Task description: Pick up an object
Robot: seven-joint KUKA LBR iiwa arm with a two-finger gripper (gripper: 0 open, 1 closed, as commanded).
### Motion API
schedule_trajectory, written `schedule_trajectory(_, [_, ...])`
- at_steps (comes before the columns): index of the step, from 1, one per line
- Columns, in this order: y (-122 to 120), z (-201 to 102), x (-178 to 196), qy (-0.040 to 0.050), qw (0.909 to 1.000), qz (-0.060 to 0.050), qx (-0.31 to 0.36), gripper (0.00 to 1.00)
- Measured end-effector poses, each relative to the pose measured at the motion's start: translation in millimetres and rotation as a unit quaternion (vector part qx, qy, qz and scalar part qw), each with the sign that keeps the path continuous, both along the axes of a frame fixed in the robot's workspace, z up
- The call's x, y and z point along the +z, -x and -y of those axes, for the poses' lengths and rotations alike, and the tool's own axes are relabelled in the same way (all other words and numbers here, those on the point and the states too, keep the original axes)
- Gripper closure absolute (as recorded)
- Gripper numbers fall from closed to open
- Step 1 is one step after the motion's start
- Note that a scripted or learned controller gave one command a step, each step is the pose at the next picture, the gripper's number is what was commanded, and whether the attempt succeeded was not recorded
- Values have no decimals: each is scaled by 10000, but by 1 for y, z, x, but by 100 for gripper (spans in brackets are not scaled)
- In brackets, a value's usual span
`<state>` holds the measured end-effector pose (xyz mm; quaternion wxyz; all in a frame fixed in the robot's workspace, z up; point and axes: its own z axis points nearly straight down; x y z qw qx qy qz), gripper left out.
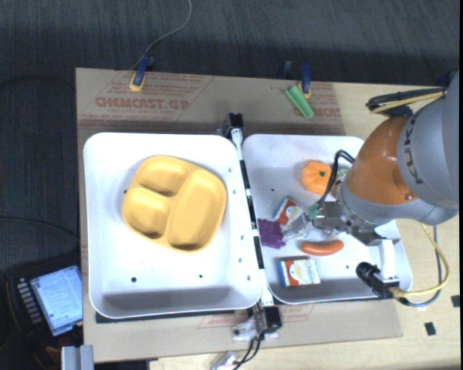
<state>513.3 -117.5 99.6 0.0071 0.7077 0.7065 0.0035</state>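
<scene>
Nearest the viewer, a small orange-and-white carton [297, 271] lies flat by the right white bin's [278, 156] front wall; just behind it rests a red sausage-shaped toy [322, 247], with a purple scrap [270, 234] and a round orange fruit toy [316, 176] close by. Above the sausage hangs the pincer [322, 216], its state impossible to tell beneath the wrist. Crowding is the likely risk: a descent may nudge neighbours or close on nothing. In the left bin [100, 206] sits a yellow moulded tray [174, 201].
</scene>
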Motion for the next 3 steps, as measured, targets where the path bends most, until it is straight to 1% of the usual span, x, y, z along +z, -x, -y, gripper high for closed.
schedule_trajectory(1, [25, -17, -10, 18, 10000, 17, -6, 0])
schedule_trajectory(2, [24, -17, 0, 6, 10000, 14, -4, 100])
schedule_trajectory(3, [-10, -85, 85, -26, 10000, -70, 15, 100])
